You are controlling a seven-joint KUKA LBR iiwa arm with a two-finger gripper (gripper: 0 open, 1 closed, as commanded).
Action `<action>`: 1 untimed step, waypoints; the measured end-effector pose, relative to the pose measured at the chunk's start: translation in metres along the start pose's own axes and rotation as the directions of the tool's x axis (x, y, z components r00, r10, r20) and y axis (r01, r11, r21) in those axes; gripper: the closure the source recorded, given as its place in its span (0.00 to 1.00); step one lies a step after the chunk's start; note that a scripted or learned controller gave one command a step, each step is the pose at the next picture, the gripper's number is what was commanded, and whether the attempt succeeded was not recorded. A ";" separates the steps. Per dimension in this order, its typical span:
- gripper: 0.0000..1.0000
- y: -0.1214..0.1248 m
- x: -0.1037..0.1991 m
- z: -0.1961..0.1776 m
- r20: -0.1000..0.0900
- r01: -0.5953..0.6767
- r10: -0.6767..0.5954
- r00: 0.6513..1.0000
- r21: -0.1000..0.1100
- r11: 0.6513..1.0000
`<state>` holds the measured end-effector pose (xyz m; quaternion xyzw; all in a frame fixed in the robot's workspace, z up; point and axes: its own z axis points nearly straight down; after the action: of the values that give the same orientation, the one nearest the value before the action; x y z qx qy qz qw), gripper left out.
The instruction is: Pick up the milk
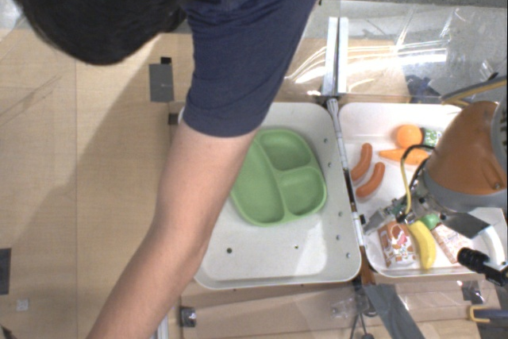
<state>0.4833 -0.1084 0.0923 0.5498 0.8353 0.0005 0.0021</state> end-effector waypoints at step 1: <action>1.00 0.001 -0.001 -0.011 0.003 -0.003 0.003 1.000 -0.005 1.000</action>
<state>0.4849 -0.1087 0.1034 0.5509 0.8346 0.0018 0.0044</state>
